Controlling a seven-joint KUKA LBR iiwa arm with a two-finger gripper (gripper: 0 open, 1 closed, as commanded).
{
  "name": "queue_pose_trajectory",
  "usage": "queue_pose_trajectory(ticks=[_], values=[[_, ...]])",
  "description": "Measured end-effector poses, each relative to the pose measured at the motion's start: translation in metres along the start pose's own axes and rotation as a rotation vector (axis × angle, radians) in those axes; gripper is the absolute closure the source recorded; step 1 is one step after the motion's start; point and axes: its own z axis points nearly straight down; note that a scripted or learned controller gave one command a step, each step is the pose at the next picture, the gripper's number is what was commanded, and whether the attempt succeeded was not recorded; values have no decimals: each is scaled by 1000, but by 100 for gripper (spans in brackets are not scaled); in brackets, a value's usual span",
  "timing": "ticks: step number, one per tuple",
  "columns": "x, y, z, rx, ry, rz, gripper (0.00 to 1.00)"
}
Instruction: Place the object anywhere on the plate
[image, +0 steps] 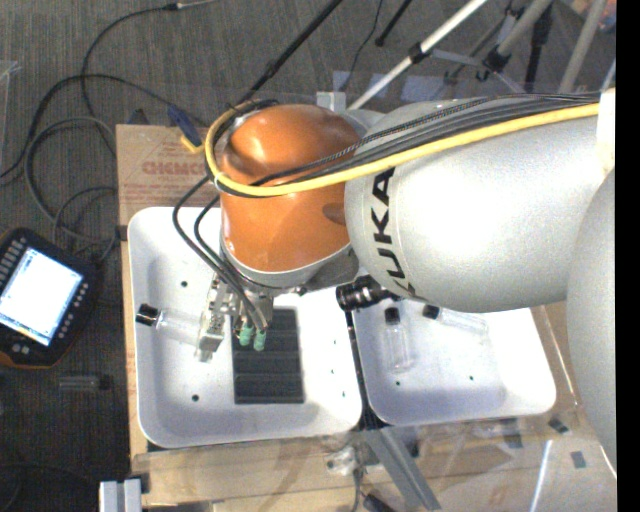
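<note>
Gripper (236, 330) hangs over the left bin (160, 400), at the dark plate's (270, 375) upper-left corner; jaw state cannot be told, nor the object identified, plate's long axis running up-down below-right of it.

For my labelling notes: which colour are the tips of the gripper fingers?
Green. The fingertips show best in the camera view, above the dark ribbed plate.

The wooden bench (160, 165) bears two white bins, left (160, 390) and right (470, 390), side by side.
</note>
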Motion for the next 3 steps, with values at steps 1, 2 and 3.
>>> queue_pose_trajectory(ticks=[1, 2, 3], values=[[0, -1, 6, 1, 2, 165, 100], [0, 0, 1, 0, 1, 209, 100], [0, -1, 4, 2, 0, -136, 100]])
